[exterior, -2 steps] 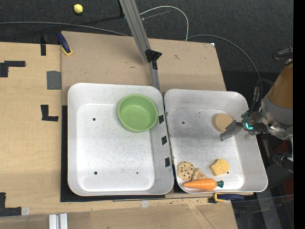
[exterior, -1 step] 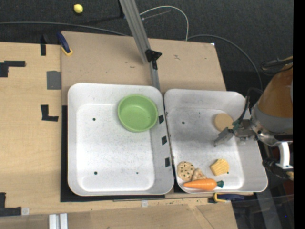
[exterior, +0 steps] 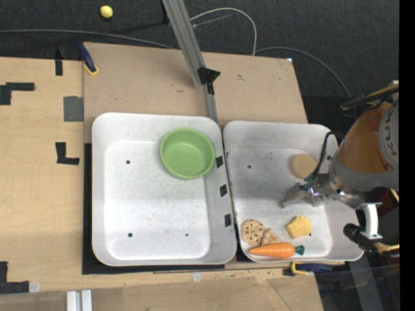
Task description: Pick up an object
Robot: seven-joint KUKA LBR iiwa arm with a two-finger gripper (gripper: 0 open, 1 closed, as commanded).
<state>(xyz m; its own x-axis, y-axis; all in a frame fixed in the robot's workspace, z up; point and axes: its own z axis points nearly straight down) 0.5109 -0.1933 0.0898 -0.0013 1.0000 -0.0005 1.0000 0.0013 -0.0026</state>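
Left bin [exterior: 117, 238]: green bowl [exterior: 187, 153] at 1 o'clock. Right bin [exterior: 259, 138]: tan disc [exterior: 302, 166] at 2 o'clock; cookie [exterior: 251, 230], yellow piece [exterior: 299, 226] and carrot [exterior: 275, 251] at 6 o'clock. Gripper [exterior: 292, 197] at centre, fingers spread narrowly, holding nothing.

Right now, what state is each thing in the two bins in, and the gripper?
Green bowl: upright, in the left bin.
Tan disc: flat, in the right bin.
Yellow piece: loose, untouched.
Cookie: flat, near the front wall.
Carrot: on its side.
Gripper: low in the right bin, holding nothing.
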